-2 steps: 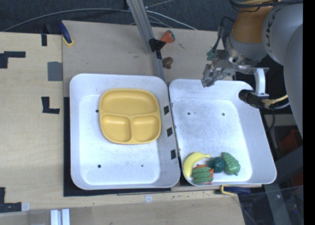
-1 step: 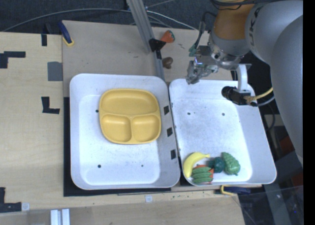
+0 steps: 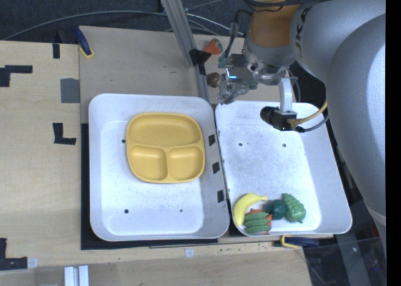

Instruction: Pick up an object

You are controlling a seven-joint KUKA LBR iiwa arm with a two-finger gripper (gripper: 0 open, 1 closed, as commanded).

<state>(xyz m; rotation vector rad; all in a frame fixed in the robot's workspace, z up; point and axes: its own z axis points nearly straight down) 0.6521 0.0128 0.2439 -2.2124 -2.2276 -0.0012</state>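
Yellow banana [image 3: 246, 204]: is lying in the near left corner of the right bin [image 3: 313, 153], curved against the bin wall and touching the other toys.
Green toys: a red-and-green piece [image 3: 257, 221], a dark teal piece [image 3: 274, 208] and a leafy green vegetable [image 3: 293, 208] are being crowded together in one cluster beside the banana.
Claw [image 3: 230, 91]: is being held at the far left corner of the right bin, well apart from the cluster; whether it is apart or together cannot be told.
Risk: a descent at the present spot is judged likely to be closing on bare bin floor; at the cluster, neighbours and the bin wall are judged likely to be blocking a clean grip.
Left bin [image 3: 106, 153]: is being occupied by a yellow divided plate [image 3: 166, 147].
Tabletop [image 3: 37, 153]: is bearing both bins; a black cable fitting [image 3: 280, 117] is hanging over the right bin.
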